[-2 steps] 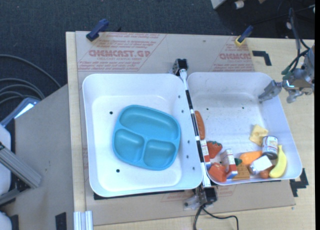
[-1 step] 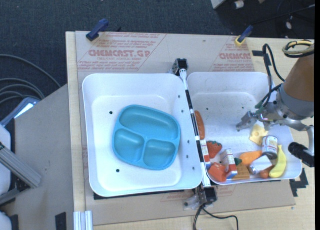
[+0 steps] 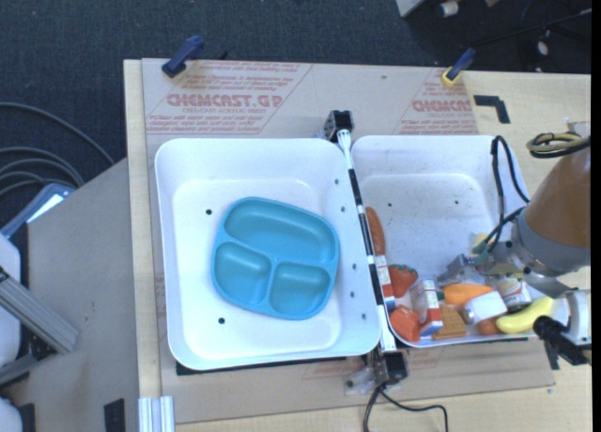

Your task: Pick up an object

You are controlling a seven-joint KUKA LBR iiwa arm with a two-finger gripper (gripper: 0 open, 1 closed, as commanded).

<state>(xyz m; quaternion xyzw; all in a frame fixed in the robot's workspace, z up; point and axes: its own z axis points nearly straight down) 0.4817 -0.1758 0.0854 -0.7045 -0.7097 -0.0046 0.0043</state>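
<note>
I see a clutter of small objects (image 3: 460, 313) packed along the near edge of the right bin (image 3: 423, 172). Among them: a yellow banana-shaped piece (image 3: 522, 318) at the near right, a white block (image 3: 485, 307) just beside it, an orange carrot-like piece (image 3: 467, 292) above that, a small bottle with a red-and-white label (image 3: 428, 303) standing near the middle, a tan cracker-like square (image 3: 452, 323) and an orange-red rounded piece (image 3: 404, 324) at the near left corner. A red pepper-like item (image 3: 402, 280) sits slightly farther back, and an elongated orange-red item (image 3: 376, 229) lies against the bin's left wall.

The arm (image 3: 563, 219) enters from the right, its orange band over the right bin's right side, grey wrist below it. The gripper (image 3: 481, 254) reaches down toward the pile, just above the carrot-like piece. I cannot tell whether its pincer is apart or together; the fingers are too small and mixed in with the clutter. I see nothing clearly held.

The left bin (image 3: 188, 233) holds a blue divided plate (image 3: 275, 258), three compartments, lying flat near its centre.

Farther back, the bench board (image 3: 225, 101) carries red printed lettering, with a blue clamp (image 3: 182, 54) at its far left edge and a yellow-and-blue clamp (image 3: 457, 66) at the far right. Dark floor lies beyond.
</note>
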